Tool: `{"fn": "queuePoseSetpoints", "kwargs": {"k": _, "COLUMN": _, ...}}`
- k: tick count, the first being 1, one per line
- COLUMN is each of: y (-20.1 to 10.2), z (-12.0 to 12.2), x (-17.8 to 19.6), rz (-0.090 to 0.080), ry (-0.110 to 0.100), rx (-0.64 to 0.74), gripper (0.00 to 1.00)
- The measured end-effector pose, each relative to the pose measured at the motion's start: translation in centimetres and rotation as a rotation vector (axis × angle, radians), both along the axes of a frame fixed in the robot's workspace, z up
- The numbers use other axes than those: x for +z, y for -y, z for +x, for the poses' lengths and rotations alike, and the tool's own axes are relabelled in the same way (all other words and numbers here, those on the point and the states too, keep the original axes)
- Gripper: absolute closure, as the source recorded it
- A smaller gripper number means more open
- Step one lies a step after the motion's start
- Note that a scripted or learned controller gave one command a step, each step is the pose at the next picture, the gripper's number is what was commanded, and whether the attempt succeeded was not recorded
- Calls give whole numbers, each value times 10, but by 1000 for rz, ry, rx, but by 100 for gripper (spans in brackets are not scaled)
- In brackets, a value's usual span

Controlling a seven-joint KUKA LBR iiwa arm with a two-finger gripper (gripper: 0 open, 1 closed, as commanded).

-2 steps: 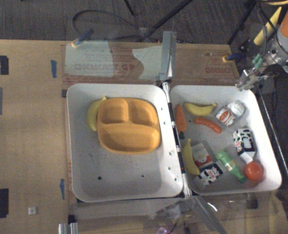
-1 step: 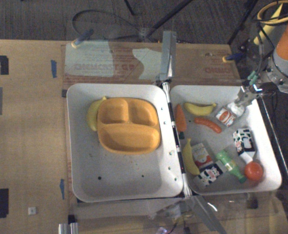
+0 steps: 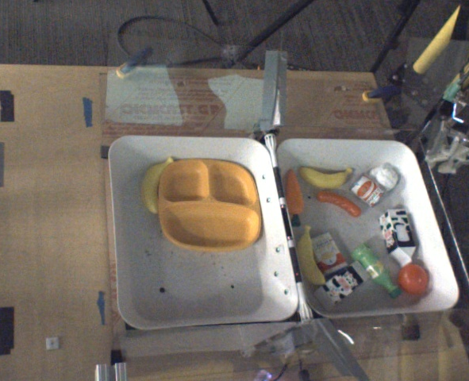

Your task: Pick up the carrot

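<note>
Cardboard sheeting (image 3: 44, 236) is laid over the bench, marked with black and blue tape, with dark carpet and tripod legs (image 3: 297, 6) seen beyond it; two white bins sit side by side, the left bin (image 3: 131, 284) bearing an orange divided tray (image 3: 210, 205) over a yellow banana (image 3: 150, 187). The carrot (image 3: 294, 192) is found in the right bin (image 3: 440, 236), lying along its left wall, near a second banana (image 3: 324, 177), a sausage (image 3: 339, 203) and a tomato (image 3: 413, 279). Of the arm, what may be part is glimpsed at the right edge, and the gripper's state cannot be told.
</note>
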State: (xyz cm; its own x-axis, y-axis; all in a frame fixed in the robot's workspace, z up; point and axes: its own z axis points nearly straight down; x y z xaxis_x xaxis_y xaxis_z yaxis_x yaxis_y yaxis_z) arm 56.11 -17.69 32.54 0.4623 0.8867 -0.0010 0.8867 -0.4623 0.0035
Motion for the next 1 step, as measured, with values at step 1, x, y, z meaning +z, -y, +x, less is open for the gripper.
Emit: {"fn": "queuePoseSetpoints", "kwargs": {"k": 1, "y": -52, "z": 72, "x": -47, "rz": 1, "ry": -2, "rx": -4, "gripper": 100}}
